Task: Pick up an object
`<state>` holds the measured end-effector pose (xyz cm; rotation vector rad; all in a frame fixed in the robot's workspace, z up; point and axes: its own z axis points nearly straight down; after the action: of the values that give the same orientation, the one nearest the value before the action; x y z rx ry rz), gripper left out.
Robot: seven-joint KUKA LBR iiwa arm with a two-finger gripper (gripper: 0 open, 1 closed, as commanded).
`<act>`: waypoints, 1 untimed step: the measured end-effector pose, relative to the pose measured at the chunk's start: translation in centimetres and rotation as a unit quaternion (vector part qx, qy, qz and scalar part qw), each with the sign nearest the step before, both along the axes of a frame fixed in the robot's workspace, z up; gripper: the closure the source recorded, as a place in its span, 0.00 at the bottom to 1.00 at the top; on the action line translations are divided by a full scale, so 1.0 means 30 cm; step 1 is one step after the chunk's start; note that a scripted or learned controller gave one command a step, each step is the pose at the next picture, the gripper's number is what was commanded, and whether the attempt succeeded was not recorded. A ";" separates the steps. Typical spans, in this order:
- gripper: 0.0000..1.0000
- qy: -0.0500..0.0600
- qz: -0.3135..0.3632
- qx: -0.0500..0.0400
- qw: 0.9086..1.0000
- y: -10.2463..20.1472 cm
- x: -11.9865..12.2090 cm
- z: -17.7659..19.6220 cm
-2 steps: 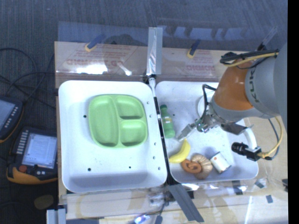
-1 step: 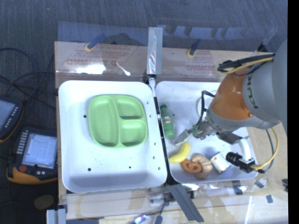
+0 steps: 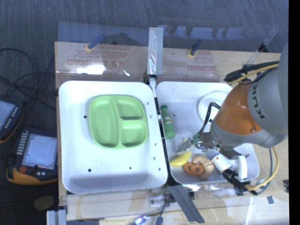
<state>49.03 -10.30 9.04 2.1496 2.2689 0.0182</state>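
Right bin [image 3: 185, 108]: crowded near half, with a yellow banana-shaped toy [image 3: 180, 160] and a ridged brown pastry-like toy [image 3: 198, 166] lying close to the near wall. The pincer [image 3: 202, 142] hung just above them; its fingers could not be made out. A green bottle [image 3: 167, 122] lay along the left wall. Left bin [image 3: 75, 168]: a smooth green divided tray [image 3: 118, 121] sat amid open white floor.

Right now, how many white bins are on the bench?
2. The left bin holds a green divided plate. The right bin holds a green bottle, a yellow banana and other small things; the arm may hide more.
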 end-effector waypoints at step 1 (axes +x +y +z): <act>1.00 0.002 0.000 0.001 1.000 0.000 0.000 0.028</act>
<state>49.03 -10.29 9.88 2.1534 2.2707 0.0173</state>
